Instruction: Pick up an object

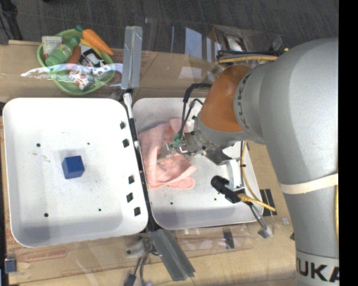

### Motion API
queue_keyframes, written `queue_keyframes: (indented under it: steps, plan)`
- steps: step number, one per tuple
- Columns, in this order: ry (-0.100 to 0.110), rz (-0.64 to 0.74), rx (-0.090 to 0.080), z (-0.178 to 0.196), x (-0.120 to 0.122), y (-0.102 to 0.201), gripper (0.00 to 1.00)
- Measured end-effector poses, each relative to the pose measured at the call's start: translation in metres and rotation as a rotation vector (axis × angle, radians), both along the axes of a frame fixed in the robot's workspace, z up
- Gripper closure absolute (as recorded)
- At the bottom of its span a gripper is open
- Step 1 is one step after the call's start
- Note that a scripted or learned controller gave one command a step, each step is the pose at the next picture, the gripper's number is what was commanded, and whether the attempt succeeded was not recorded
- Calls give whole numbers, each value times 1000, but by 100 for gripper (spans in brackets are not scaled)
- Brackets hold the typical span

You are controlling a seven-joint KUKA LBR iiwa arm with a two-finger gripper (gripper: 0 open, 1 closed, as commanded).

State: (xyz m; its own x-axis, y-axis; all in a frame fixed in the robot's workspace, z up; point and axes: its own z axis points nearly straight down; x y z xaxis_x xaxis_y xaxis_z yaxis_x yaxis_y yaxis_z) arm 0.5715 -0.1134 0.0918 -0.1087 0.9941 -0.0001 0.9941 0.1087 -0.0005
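Note:
A crumpled pink cloth [165, 159] lies in the right bin [167, 216], toward its left side. My gripper [177, 146] is down on top of the cloth, near its upper middle, with the grey arm and its orange band reaching in from the right. A small greenish bit shows at the fingertips against the cloth. A blue cube [73, 166] sits alone in the left bin [59, 219].
A green bowl [77, 61] of toy vegetables and packets stands behind the left bin. A black cable and connector [226, 189] hang over the right bin's right side. The arm's large grey body covers the bench's right part.

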Motion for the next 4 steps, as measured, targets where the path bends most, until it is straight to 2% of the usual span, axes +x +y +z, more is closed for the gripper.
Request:
queue_keyframes:
  steps: [1, 2, 3, 4]
  plan:
    - [0, 0, 0, 0, 0, 0, 0]
    - [1, 2, 0, 9, 0, 1, 100]
    - [1, 2, 0, 9, 0, 1, 0]
    - [2, 4, 0, 19, 0, 1, 100]
